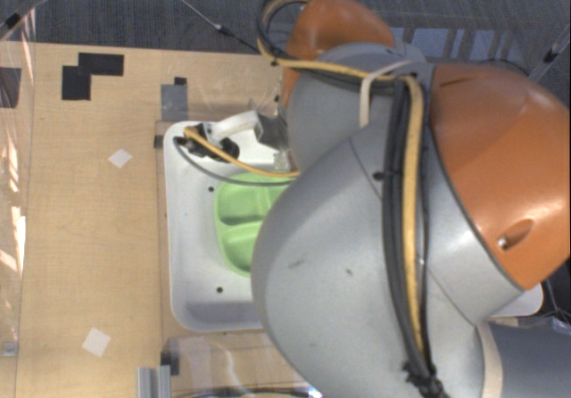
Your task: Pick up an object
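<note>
A light green moulded object [243,225] lies in the white bin [192,298], its right part hidden under the arm. The grey and orange arm [401,209] covers most of the right side of the camera view. At the bin's far end a white and grey wrist part with a yellow and black cable [223,148] reaches down above the bin. The gripper's tips are hidden by the arm and the cabling.
The bin sits on a tan bench [89,209] with black marker squares [91,73] at the far left and two small white tags [119,157]. A clear wall [18,164] borders the left edge. Grey brackets [175,100] hold the bin's corners.
</note>
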Robot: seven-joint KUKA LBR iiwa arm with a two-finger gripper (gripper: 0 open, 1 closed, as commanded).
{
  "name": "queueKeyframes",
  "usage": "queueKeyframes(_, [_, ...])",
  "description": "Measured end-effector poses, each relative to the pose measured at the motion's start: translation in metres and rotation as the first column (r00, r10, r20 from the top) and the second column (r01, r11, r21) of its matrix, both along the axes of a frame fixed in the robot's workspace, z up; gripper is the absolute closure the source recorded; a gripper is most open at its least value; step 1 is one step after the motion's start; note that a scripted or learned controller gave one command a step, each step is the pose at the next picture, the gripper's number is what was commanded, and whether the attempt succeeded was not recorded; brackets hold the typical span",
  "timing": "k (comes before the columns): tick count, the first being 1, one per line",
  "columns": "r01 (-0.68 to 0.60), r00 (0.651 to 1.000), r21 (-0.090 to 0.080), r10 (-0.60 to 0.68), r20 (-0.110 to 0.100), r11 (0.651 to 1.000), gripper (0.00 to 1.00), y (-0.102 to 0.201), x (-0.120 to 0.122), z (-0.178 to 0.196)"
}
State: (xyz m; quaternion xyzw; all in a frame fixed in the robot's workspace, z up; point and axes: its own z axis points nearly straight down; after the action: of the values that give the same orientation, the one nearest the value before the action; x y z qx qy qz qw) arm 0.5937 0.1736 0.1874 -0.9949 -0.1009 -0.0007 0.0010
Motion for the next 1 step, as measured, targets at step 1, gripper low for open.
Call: queueKeyframes(1, [-0.034, 0.999, -0.002, 0.034, -0.003, 0.999, 0.00, -0.0214, -0.0723, -0.0362])
